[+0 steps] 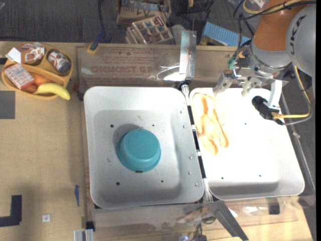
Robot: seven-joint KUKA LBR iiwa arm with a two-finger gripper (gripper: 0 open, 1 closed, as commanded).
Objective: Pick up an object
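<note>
Grey tool point(233, 87) open, holding nothing

My gripper point(234, 86) hangs at the upper edge of the right bin point(281, 185); its floor lies open to the lower right. An orange object point(211, 126) crowds its left wall. In the left bin point(95, 134), a teal bowl point(139, 149) fills the center, with room around it.

Grey arm point(306, 29); orange band point(281, 19); yellow cables point(296, 115)

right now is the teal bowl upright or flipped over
Flipped over. The teal bowl in the left bin shows a flat circular base on top, no hollow inside.
</note>
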